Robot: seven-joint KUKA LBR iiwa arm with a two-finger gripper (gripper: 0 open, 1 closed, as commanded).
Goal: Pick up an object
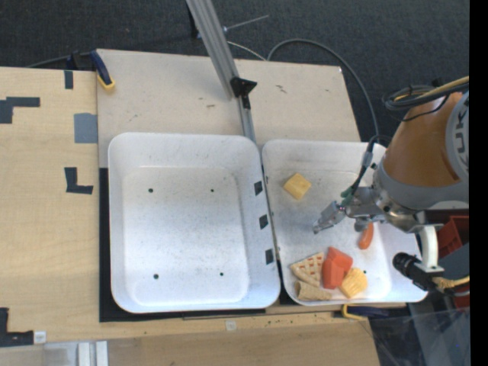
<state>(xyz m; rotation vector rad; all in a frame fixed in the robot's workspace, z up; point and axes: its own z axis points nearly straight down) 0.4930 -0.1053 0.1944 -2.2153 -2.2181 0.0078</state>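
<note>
The fingers [329, 219] are seen low over the right bin [320, 155], slanted, with nothing between them; whether they are spread or pressed together cannot be told at this size. No object is held, so the pick is judged not yet made.

Several candidates lie in that bin. A yellow cube [297, 186] sits up and to the left of the fingers, apart from everything else. Below the fingers, toward the bin's near corner, a cluster is packed: a waffle piece [308, 268], a red block [337, 268] and a yellow lump [354, 283], all touching or nearly so. A small orange piece [366, 237] lies just to the right, close under the wrist.

The cube is judged the easiest target, since free floor is left on all sides for the fingers to be lowered astride it. The cluster would probably be disturbed, or two pieces caught at once. The fingers should be centred over the chosen thing before being lowered and closed, and the lift should be made straight up.

The cube looks blocky and matte, probably soft plastic or foam. The waffle piece is flat and gridded, hard to pinch from above. The red block is chunky with slanted faces. The bins are smooth white plastic, speckled, with rounded rims. The left bin [122, 227] holds nothing to pick.
</note>
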